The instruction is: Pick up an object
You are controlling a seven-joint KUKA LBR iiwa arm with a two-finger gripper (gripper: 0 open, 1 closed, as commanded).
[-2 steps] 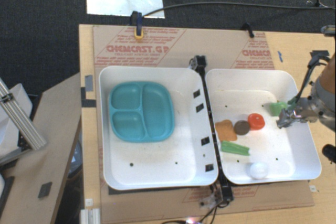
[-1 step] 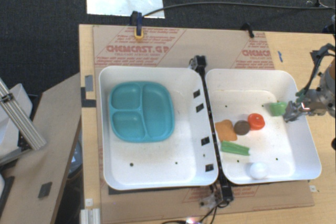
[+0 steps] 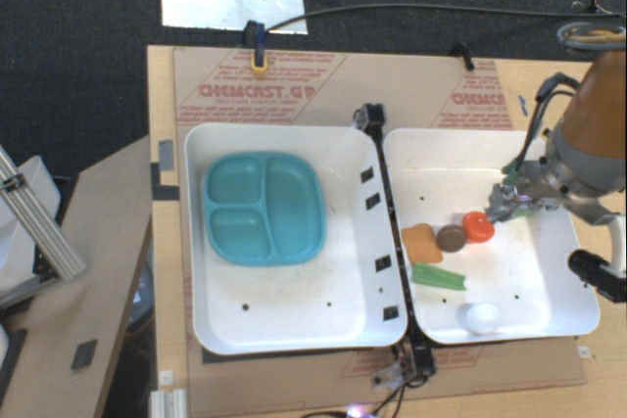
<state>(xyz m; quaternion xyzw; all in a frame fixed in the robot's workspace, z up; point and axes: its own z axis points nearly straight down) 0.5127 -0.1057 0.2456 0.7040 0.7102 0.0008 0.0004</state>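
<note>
Fingers (image 3: 502,201) hover just beside the orange-red piece (image 3: 478,227) in the right bin (image 3: 549,308); whether they grip, I cannot tell.

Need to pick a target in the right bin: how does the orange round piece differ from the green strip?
The orange round piece is compact and disc-like; the green strip is long, thin and flat. The orange piece lies right beside the gripper and close to a brown round piece; the green strip lies farther from the gripper, nearer the camera, with a little space around it. Both rest loose on the right bin's floor.
</note>
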